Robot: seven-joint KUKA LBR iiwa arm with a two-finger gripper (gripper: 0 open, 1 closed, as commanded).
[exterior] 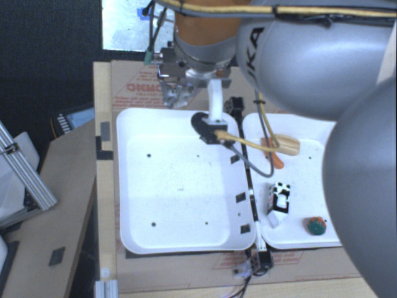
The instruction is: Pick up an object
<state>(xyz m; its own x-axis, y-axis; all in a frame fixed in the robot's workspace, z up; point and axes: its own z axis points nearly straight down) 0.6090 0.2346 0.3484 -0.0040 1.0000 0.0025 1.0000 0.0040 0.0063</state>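
We located the jaws above the far rim of the left bin [173,185]; we could not tell whether they were open or closed. The candidate objects lay right of the left bin, in the right bin [304,179]: a wooden spoon [286,144], an orange piece [278,161], a black-and-white toy [280,198] and a green ball [316,226]. We judged the ball, lying farthest right and apart from the others, the easiest target.

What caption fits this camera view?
Gripper above far rim of left bin; wooden utensil, black-and-white toy and green ball lie in right bin.
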